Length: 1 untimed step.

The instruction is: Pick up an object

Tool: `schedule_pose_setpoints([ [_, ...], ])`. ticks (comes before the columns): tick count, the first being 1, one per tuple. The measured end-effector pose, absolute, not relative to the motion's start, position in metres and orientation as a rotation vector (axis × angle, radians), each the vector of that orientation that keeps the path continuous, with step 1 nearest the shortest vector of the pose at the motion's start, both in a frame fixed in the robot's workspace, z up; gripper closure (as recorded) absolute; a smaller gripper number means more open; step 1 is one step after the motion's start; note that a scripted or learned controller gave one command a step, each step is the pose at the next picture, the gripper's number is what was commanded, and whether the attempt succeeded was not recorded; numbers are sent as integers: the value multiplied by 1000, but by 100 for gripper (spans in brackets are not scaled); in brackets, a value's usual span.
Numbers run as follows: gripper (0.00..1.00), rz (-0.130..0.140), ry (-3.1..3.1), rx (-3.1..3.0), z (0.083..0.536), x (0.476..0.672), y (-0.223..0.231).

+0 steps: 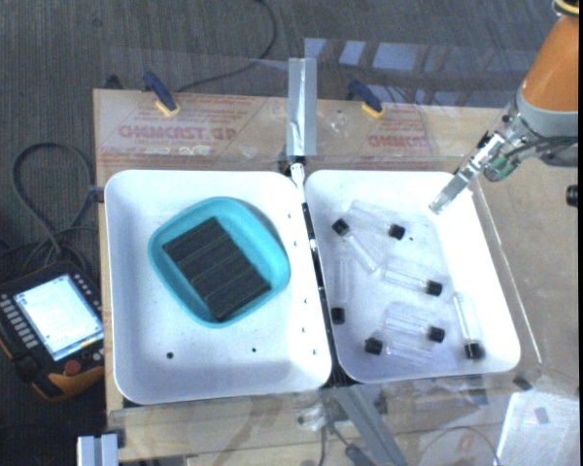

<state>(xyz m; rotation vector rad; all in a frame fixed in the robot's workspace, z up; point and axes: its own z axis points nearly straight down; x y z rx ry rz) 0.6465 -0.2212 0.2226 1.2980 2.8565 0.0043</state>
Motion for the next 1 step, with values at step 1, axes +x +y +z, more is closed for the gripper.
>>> schedule_pose_setpoints([
  [1, 0, 1, 2983, 980, 168, 625, -223],
])
